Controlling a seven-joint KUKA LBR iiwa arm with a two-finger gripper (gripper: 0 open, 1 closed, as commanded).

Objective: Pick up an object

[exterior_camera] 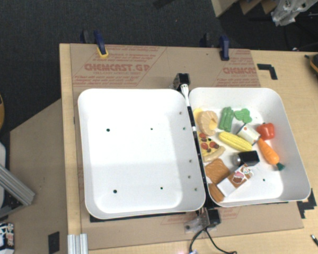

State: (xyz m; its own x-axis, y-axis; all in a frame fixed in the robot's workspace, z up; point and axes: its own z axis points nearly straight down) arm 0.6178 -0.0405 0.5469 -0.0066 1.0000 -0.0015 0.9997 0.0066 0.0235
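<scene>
In right bin (286,115): ridged yellow corn (235,141), tapered orange carrot (268,153).

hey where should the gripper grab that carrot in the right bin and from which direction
Probably across the middle of the carrot, coming straight down. It lies flat and slanted near the right bin wall's open side, orange body tapering toward its green end at lower right. Closing the fingers across its narrow width suits it. The black block sits close on its left, so leave room there.
</scene>
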